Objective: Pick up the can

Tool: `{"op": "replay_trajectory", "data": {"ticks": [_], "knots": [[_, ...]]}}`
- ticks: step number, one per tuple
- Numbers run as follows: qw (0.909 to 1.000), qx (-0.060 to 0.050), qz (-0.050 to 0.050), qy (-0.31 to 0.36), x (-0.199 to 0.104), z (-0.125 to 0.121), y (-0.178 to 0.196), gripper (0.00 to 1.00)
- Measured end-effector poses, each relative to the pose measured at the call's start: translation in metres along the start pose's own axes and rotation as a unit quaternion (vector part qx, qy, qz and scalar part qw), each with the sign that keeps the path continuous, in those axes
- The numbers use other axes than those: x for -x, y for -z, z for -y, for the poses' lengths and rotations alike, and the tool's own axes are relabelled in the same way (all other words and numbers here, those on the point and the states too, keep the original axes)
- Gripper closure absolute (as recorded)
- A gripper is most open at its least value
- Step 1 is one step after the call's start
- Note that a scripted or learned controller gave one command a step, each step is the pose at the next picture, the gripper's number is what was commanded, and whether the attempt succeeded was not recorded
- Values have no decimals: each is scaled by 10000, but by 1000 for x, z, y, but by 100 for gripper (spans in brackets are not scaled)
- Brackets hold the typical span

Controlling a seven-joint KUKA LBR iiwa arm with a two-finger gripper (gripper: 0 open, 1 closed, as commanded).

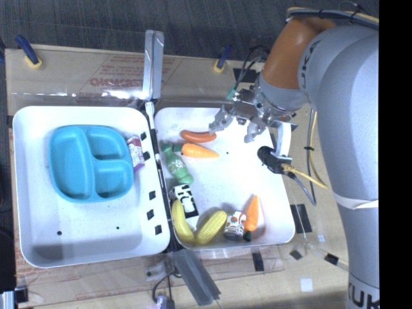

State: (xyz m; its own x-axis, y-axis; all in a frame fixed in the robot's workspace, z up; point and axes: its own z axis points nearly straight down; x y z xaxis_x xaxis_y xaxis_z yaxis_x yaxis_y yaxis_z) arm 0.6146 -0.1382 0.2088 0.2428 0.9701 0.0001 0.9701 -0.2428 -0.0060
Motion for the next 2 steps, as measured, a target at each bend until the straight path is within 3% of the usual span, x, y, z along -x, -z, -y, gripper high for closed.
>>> {"op": "replay_trajectory", "data": {"ticks": [1, 2], "knots": [[9998, 19, 4, -218, -27, -2, -117, 0], [9999, 9, 0, 158, 24, 45, -118, 0]]}}
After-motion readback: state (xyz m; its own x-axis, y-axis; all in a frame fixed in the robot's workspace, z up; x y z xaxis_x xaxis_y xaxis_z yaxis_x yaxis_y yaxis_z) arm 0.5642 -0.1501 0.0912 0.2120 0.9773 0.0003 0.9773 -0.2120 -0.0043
